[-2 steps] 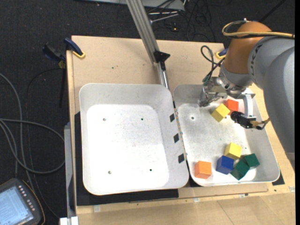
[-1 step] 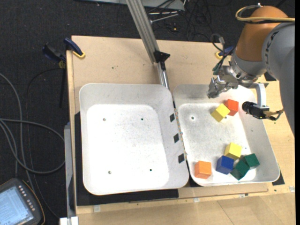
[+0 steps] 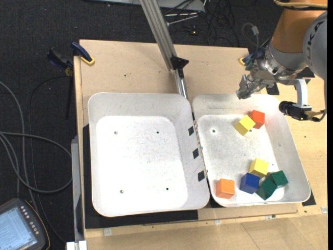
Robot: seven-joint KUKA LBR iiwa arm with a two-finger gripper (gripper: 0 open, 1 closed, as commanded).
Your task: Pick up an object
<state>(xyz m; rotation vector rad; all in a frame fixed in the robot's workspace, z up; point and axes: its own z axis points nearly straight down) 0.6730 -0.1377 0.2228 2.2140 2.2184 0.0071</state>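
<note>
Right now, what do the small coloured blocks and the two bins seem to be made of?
The blocks, such as the yellow block and the blue block, look like painted wood or foam: matte, flat-faced, no glare. The bins, left bin and right bin, look like moulded white plastic: thin raised rims, rounded corners.

A right white bin (image 3: pixel 218 102) lies directly below the gripper (image 3: pixel 244 91), its far rim just beneath it. A left white bin (image 3: pixel 135 155) sits well to the gripper's left, touching the right bin along one side, with small black tabs (image 3: pixel 196 152) along that seam. Both rest on a pale wooden bench (image 3: pixel 130 66). A slanted aluminium strut (image 3: pixel 156 22) runs above and left of the gripper, ending near the bins' far edge. A blue clamp (image 3: pixel 61 59) grips the bench's far-left corner. Grey cables (image 3: pixel 26 139) loop over the dark floor far left, and a handheld screen (image 3: pixel 15 228) sits at the lower-left corner.
</note>
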